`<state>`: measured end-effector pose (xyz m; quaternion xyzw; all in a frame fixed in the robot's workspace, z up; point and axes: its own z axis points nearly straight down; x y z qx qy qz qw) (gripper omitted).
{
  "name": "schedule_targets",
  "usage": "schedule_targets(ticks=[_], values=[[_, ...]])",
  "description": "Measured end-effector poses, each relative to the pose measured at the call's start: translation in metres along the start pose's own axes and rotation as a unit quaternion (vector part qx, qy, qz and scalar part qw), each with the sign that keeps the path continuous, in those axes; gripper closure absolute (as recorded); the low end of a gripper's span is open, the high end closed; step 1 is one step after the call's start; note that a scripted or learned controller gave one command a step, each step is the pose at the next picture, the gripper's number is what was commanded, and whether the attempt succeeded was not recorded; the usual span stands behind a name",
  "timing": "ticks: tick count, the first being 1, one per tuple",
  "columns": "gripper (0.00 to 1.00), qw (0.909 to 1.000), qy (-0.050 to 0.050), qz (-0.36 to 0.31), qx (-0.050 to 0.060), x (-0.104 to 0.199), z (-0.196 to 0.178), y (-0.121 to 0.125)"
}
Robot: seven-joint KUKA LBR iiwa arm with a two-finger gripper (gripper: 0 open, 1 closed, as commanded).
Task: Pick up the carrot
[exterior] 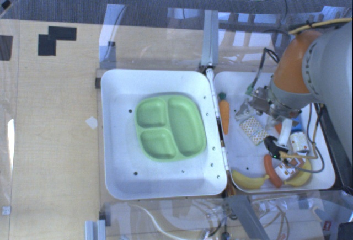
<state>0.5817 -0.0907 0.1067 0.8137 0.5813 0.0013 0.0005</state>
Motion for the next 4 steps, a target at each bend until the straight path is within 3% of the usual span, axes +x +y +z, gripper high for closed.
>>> schedule_targets(ticks=[1,2,3,4], values=[[0.0,1.0,0.0,0.0,0.0,0.0,0.0,0.0],[0.0,0.9691,0.0,0.247,-0.001,-0.053,-0.008,0.021],[1.0,0.9707,0.0,0.24,-0.001,-0.051,-0.018,0.022],[1.0,0.979,0.001,0.204,-0.003,-0.039,0.017,0.023]])
